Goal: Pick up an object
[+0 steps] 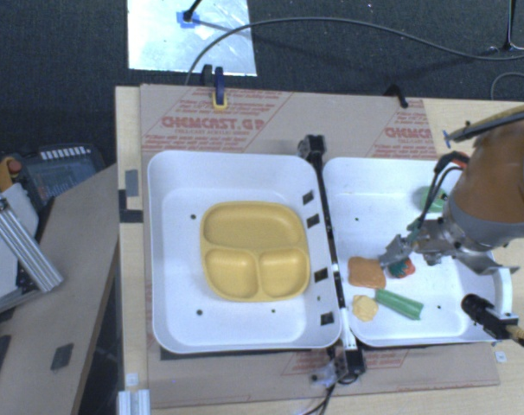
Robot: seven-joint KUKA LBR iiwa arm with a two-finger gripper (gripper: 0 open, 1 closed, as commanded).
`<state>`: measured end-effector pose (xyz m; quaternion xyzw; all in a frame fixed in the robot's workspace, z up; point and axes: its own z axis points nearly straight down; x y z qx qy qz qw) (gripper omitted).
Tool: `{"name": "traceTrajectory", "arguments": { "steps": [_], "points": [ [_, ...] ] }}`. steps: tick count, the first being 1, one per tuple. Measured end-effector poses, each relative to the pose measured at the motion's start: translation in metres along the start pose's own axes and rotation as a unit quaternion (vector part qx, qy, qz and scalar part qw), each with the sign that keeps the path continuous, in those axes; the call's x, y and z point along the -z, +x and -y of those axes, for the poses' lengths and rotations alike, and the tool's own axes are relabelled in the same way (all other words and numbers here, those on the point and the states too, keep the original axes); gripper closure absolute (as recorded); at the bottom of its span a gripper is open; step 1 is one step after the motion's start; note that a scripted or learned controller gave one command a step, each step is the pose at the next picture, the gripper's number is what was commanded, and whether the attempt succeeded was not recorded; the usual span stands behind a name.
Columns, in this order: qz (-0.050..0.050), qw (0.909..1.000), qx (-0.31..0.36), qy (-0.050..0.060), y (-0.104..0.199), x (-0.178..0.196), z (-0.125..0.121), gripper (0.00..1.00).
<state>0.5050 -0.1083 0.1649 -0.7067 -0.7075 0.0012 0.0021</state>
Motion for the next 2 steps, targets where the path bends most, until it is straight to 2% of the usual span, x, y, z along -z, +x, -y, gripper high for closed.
{"name": "traceTrajectory", "arguments": {
  "steps": [1, 2],
  "points": [
    [0.0, 1.0, 0.0, 0.0, 0.004, -0.062, 0.003, 0.0],
    [0.001, 1.0, 0.0, -0.004, 0.003, -0.048, 0.001, 1.0]
  ]
}}
